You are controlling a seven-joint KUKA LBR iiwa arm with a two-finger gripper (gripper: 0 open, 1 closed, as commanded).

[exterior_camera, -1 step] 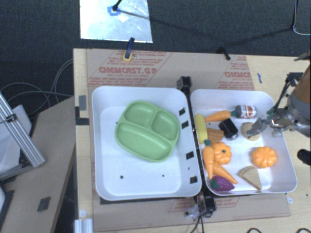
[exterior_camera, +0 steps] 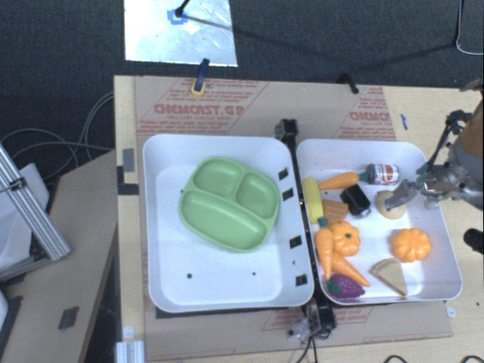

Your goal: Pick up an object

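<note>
Over the right bin (exterior_camera: 446, 225), in the camera view, we are seeing the gripper (exterior_camera: 401, 196) reaching in from the right edge, with a grey finger slanting down toward a round tan piece (exterior_camera: 391, 205) near the bin's upper right. We cannot tell whether the pincer is open or closed; nothing is visibly held between its tips.

Risks, as we are judging them:
- The tan piece is lying low and flat. A closing pincer may be sliding over it or pinching only its rim, so the lift could fail.
- A small can (exterior_camera: 382, 174) and a black block (exterior_camera: 355, 198) are sitting near the tan piece. A descent slightly off line may be nudging either one and shifting the target.
- The bin wall is close on the arm's side, so a low approach may be scraping it.

Containers and contents:
- The left bin (exterior_camera: 162, 225) is holding a green divided plate (exterior_camera: 229, 203), lying flat near its centre.
- The right bin is holding the candidate objects: a corn cob (exterior_camera: 311, 199) along the left wall, a carrot (exterior_camera: 338, 181) beside the can, a small orange pumpkin (exterior_camera: 410, 244) just below the gripper, a second pumpkin (exterior_camera: 346, 238) touching a cluster of carrots (exterior_camera: 333, 257), purple grapes (exterior_camera: 344, 284) at the lower edge, and a tan wedge (exterior_camera: 388, 275) near the lower right.

We are treating any of these as a valid pick; the tan piece is nearest the gripper.
</note>
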